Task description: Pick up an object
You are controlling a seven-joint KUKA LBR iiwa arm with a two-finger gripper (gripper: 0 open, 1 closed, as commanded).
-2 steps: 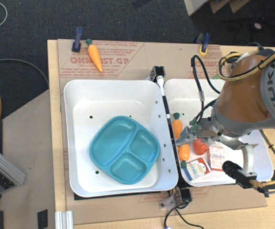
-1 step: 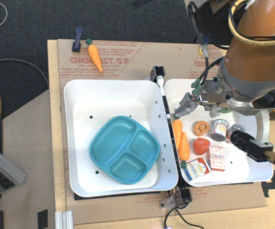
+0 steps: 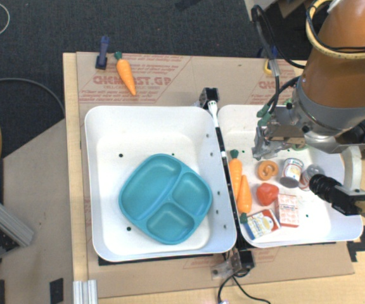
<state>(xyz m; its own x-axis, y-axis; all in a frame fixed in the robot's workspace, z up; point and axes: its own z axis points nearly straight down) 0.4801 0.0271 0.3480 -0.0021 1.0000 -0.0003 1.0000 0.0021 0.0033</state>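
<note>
Two shallow white bins sit side by side on my bench. On the bare cardboard behind the left bin (image 3: 100, 170) I see a loose toy carrot (image 3: 126, 76), well apart from everything else, with a small dark blue clip (image 3: 102, 52) just beside its leafy end. Inside the left bin a teal divided plate (image 3: 165, 198) lies flat, three compartments up, turned at an angle.

Moving right, across the black divider (image 3: 219, 145) between the bins, the right bin (image 3: 246, 118) holds the clutter. Against its left wall I see two orange carrots (image 3: 239, 185) lying end to end, touching or nearly so. Near their lower end lies a small printed packet (image 3: 261, 223), and just right of it a red and white carton (image 3: 288, 209). A red tomato (image 3: 267, 193) sits between the carrots and that carton. Behind the tomato is a small ring-shaped piece (image 3: 268, 169), perhaps a toy doughnut, and to its right a small can (image 3: 291, 172) lying tilted.

Above these things hangs my gripper (image 3: 270, 145), under the grey wrist and orange band of the arm (image 3: 344, 49). It is over the rear of the right bin, near the ring-shaped piece. Whether its fingers are parted or closed I cannot tell from this slant, and I see nothing between them.
</note>
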